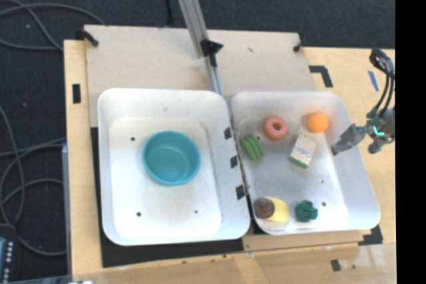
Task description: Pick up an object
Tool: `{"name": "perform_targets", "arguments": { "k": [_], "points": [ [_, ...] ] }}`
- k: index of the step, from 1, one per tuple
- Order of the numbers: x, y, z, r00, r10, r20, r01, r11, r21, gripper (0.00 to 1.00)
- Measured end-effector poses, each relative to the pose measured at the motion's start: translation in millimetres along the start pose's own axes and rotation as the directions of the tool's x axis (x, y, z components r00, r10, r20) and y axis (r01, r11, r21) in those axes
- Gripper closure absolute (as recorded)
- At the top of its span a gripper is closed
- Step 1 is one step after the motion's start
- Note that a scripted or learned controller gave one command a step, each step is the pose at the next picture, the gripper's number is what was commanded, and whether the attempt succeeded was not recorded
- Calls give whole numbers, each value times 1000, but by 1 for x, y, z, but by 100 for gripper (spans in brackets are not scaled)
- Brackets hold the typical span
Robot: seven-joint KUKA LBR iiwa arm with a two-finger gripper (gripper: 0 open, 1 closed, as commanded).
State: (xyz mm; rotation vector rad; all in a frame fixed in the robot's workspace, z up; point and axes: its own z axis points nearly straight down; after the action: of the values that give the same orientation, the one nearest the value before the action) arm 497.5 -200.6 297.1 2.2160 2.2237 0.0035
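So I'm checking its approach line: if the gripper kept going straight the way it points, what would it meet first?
Probably the small white box. The gripper points left and slightly down over the right bin's rim, though its height is unclear, so it may pass above.

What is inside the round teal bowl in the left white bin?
The round teal plastic bowl shows only its own bare teal bottom inside; nothing lies in it. What is under the bowl on the left shallow white bin floor is covered.

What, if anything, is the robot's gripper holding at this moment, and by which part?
Nothing. The two-finger gripper sits at the right edge of the right white bin, apart from the nearest things, the small white packet and the orange ball.
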Motion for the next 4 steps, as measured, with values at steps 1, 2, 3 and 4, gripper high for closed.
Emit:
{"name": "perform_targets", "arguments": {
  "k": [1, 2, 3, 4],
  "points": [
    [0, 0, 42, 1000, 4, 2, -4, 1000, 5, 0],
    [-1, 5, 86, 1000, 5, 2, -5, 1000, 6, 0],
    [-12, 5, 136, 1000, 5, 2, -5, 1000, 7, 0],
    [-12, 7, 122, 1000, 7, 2, -7, 1000, -2, 100]
  ]
}}
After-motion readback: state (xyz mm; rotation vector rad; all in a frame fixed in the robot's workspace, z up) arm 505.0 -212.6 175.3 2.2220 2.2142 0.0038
